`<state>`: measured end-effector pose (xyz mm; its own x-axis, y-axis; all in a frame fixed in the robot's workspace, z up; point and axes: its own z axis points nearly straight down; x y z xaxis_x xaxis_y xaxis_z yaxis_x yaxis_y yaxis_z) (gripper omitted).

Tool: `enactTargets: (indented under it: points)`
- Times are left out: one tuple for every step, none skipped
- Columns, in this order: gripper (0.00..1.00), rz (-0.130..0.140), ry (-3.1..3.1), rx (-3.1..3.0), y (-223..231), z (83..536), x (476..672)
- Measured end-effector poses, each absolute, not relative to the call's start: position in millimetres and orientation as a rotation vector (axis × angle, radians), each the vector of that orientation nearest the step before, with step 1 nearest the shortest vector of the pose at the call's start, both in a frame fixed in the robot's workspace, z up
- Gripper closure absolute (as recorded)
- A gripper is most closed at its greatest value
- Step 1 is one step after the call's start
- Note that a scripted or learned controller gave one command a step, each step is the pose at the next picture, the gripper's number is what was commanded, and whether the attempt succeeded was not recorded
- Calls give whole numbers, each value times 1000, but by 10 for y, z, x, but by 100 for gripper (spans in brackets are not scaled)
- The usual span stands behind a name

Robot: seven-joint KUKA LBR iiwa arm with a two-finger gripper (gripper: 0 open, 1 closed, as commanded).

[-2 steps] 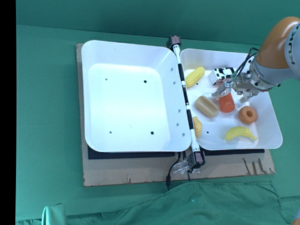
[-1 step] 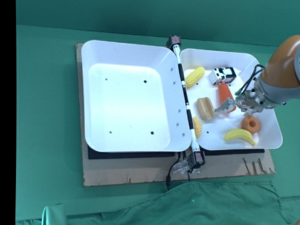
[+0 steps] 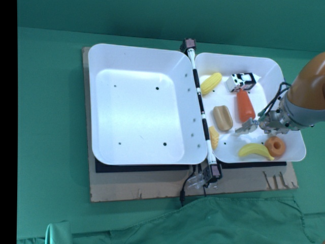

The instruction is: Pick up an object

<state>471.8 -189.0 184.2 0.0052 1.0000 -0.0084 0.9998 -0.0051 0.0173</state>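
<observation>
Hovering low in the right bin (image 3: 292, 88), fingers (image 3: 246, 128) apart and holding nothing; carrot (image 3: 245, 105) just beyond them, banana (image 3: 255, 151) just below. Pickup not yet made.

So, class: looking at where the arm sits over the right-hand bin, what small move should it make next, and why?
Probably a short drop straight down toward the carrot. The gripper sits by the carrot's lower end in the right bin, with nothing seen held. The bun, banana and orange ring lie a little farther off, so the carrot looks the nearest target.
</observation>
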Motion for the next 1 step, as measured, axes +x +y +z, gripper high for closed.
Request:
enactTargets:
  points:
    - [100, 13, 2192, 2210, -1912, 1976, 4741]
